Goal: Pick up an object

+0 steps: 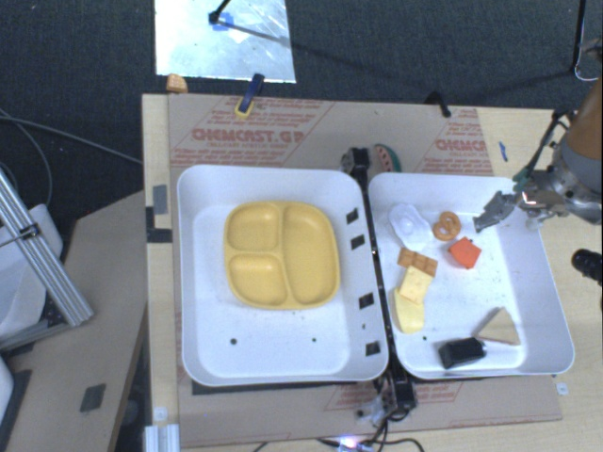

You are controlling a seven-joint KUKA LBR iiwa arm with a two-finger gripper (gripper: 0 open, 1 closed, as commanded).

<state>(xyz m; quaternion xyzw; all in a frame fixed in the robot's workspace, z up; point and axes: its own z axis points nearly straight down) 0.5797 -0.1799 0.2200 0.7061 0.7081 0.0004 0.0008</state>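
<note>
The right bin (546, 281) holds several small objects. A white translucent piece (410, 222) lies near its far left, with a pretzel (447, 224) beside it and an orange-red block (464, 252) just in front. Further forward lie a brown cracker (417, 262), a yellow cheese slab (411, 301), a tan wedge (500, 328) and a black object (462, 352). My gripper (492, 213) comes in from the right over the bin's far right part. It hangs a little right of the pretzel and above the orange-red block, apart from both.
The left bin (203, 281) carries a yellow divided plate (282, 254). Both bins rest on a cardboard sheet (283, 135). A shiny foil square (224, 26) lies on the dark floor behind, and a metal frame (38, 262) stands at the left.
</note>
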